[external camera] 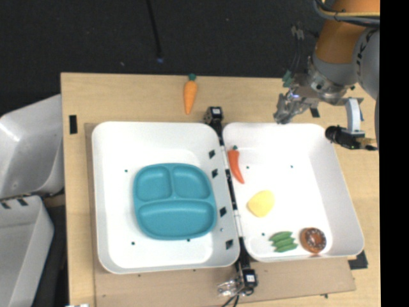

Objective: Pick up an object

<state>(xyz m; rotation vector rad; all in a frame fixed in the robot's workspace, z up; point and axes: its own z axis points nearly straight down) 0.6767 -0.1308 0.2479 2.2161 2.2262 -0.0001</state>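
Above the right bin's (332,171) far rim we see the gripper (285,112) hovering, can't tell its state; probably staged before picking the yellow piece (261,203).

We cannot make out the tool (285,110) well: it is small and dark against the bench (140,94), so its fingers blur together. The arm (342,37) is cut off at the top and right edges. The brown round thing (313,238) in the right bin (332,171) is too small for us to identify.
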